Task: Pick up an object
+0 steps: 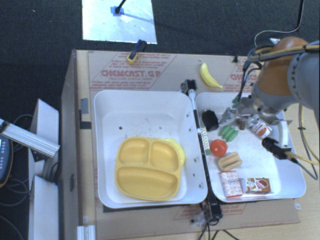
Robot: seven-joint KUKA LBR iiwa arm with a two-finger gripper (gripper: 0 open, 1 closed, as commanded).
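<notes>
Gripper (239,115) hung low over the right bin (295,184), near its back, just above the green item (229,133); whether it was clenched I cannot tell. Nearby lay a tomato (218,147), bun (229,161) and black block (209,119). A yellow tray (147,168) sat in the left bin (107,134).

Arm bent downward — end effector (239,115) low

A brown, paper-covered bench (150,66) printed with red lettering carries two shallow white plastic bins (150,100) (295,184) side by side, plus a yellow banana (210,76) beside them.
</notes>
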